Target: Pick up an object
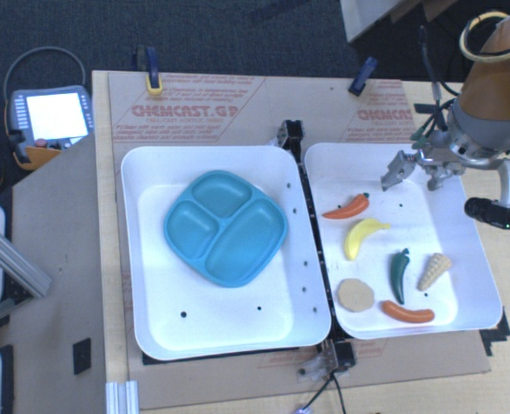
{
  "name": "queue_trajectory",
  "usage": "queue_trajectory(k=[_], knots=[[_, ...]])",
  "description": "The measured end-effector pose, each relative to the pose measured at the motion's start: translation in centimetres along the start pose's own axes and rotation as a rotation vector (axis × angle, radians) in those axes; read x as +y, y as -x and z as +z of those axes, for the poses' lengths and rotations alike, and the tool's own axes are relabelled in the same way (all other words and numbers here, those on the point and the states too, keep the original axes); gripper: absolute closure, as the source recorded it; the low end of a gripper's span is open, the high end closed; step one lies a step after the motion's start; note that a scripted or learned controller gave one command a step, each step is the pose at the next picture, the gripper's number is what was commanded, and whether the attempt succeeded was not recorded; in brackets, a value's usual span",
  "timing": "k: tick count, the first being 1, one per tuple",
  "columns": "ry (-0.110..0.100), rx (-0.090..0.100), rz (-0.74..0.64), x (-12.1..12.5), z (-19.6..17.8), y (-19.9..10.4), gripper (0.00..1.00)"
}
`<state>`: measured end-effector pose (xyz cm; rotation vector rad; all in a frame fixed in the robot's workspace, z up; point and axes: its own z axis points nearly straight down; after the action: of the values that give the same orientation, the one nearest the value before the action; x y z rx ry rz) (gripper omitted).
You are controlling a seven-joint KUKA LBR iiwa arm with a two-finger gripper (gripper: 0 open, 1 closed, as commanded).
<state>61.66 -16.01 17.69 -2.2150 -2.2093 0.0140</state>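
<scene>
Gripper (407,169), fingers apart w/ nothing held, hovers at far end of right bin (475,231) near red pepper (347,206), prob. light, stiff, slick plastic; grip mid-body.

- We look down from one fixed camera above the bench (237,102), tilted at a slant.
- Both white bins sit in full view, the left bin (142,231) and the right bin (462,257) side by side.
- We stand far enough back to take in floor beyond the bench; the arm (487,84) enters from our right.
</scene>
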Motion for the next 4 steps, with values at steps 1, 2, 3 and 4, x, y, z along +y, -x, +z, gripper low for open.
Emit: queue_trajectory(k=[1,2,3,4], knots=[[0.014,-0.003,-0.003,0.3,-0.8,0.0,0.0],[0.007,-0.001,-0.003,0.6,5.6,-0.3,0.0],[0.032,-0.009,-0.001,1.1,8.5,0.0,0.0],[0.031,-0.01,-0.002,1.1,7.5,-0.1,1.0]])
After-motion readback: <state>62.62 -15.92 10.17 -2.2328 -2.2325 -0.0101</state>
